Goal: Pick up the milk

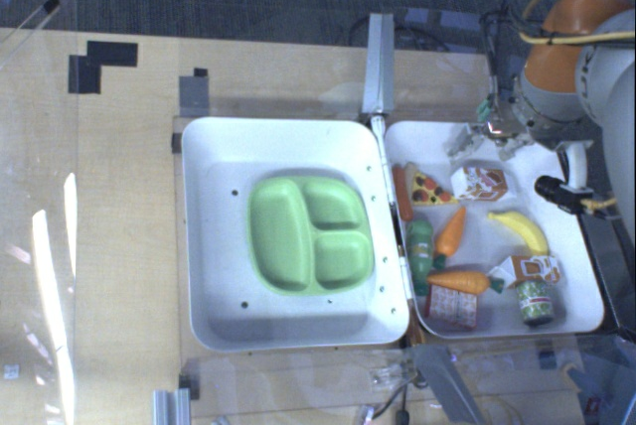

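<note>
The milk looks like the small white carton with a brown-orange label point(535, 268), lying near the front right of the right bin point(586, 314), between a banana and a green jar. A second white packet with red print point(481, 183) lies further back in that bin. My gripper point(494, 133) hangs over the bin's far edge, behind the red-printed packet and well away from the carton. Its fingers are spread open and hold nothing.
The right bin also holds a pizza slice point(429, 187), a sausage point(401, 191), two carrots point(452, 230) point(465, 282), a banana point(523, 230), a green bottle point(420, 250), a dark red box point(454, 310) and a green jar point(537, 304). A green divided plate point(310, 232) sits in the left bin point(214, 165).
</note>
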Available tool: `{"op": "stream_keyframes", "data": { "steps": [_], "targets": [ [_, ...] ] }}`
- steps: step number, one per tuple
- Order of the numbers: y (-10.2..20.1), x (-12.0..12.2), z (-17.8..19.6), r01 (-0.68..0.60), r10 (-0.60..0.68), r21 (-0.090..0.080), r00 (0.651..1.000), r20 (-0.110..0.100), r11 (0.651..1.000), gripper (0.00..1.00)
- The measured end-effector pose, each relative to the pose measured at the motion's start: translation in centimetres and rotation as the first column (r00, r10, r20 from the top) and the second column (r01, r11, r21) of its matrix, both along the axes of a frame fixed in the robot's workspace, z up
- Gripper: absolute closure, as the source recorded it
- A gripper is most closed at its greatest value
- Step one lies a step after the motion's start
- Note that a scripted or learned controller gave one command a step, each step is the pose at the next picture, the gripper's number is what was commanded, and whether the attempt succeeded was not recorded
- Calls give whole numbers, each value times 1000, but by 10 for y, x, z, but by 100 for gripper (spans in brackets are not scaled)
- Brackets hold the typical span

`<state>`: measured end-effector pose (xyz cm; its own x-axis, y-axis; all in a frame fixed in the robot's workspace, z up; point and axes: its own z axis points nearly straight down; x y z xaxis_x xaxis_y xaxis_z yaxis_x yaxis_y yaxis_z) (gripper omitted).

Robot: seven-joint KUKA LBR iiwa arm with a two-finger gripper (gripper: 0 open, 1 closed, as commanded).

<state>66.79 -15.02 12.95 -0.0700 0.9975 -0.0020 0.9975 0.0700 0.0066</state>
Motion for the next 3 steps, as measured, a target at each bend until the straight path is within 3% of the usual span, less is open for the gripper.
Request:
{"op": "stream_keyframes", "data": {
  "steps": [1,2,3],
  "targets": [
    [14,-9,-43,14,-14,0,1000,-1,1000,0],
    [16,-6,-30,7,-7,0,1000,6,1000,100],
    [-41,-2,-7,-64,64,-1,998,0,998,100]
  ]
}}
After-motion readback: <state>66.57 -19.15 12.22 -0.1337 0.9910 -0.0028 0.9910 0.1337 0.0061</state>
